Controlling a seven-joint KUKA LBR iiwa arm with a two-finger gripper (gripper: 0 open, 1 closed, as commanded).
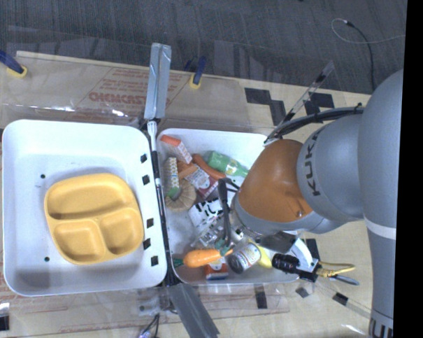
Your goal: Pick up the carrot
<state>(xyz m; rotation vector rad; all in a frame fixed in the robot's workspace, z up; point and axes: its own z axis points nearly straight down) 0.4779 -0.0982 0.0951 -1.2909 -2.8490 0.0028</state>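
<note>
Orange carrot (202,257) lying near the front wall of the right bin (258,138), just beside a small can (245,258); jaw state cannot be told, so the gripper (224,237) should probably straddle the carrot's width, clear of the can.
</note>
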